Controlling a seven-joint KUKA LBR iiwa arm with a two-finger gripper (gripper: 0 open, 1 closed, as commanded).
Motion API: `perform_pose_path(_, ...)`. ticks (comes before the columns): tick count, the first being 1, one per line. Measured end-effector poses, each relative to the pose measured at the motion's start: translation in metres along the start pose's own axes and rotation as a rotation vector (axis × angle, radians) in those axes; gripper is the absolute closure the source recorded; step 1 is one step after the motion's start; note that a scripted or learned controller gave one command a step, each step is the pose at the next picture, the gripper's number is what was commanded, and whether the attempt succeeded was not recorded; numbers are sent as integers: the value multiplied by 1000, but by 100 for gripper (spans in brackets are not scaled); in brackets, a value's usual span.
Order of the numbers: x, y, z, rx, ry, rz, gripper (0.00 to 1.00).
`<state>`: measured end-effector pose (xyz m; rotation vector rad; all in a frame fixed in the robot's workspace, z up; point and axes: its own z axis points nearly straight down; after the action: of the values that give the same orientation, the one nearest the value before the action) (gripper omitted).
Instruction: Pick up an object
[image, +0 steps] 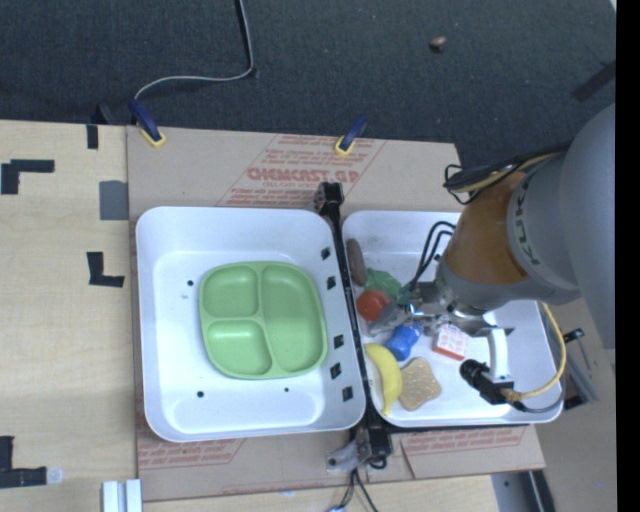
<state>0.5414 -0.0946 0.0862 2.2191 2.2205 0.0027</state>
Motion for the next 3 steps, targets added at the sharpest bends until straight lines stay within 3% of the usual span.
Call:
perform_pose_path(1, -5, -36, 0, -3, -1, 0, 0)
perform_pose_path(3, -7, 72, 0, -2, -1, -1, 0)
